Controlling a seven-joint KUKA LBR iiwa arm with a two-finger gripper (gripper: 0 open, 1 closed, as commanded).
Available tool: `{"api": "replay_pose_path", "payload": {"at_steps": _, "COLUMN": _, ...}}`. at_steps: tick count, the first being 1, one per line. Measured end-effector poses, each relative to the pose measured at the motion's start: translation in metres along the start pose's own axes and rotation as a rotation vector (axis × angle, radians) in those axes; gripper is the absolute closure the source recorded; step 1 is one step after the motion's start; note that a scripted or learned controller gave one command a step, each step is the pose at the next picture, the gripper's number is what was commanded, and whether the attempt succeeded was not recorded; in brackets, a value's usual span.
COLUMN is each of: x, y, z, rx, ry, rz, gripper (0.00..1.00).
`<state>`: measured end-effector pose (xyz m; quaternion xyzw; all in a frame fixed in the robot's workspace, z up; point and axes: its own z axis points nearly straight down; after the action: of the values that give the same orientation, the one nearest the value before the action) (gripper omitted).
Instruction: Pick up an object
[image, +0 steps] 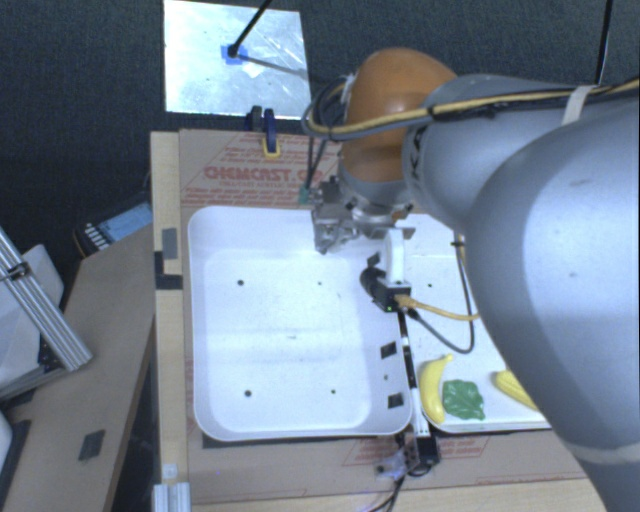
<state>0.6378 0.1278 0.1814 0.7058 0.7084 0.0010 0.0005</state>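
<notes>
Camera view showed the gripper (333, 238), finger state impossible to tell, over the left bin (215, 300), well apart from the yellow banana (433, 388) diagonally beyond it.

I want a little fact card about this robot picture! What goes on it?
robot arm: grey with an orange band, reaching in from the right
gripper: over the far edge of the left bin
right bin: partly hidden by the arm
in the right bin: yellow banana, green object, another yellow object at the arm's edge
banana and green object: touching, near the front rim
</notes>
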Motion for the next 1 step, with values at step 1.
{"api": "replay_pose_path", "payload": {"at_steps": 1, "x": 0.0812, "y": -0.0219, "z": 0.1011, "rx": 0.004, "ry": 0.001, "rz": -0.006, "gripper": 1.0}}
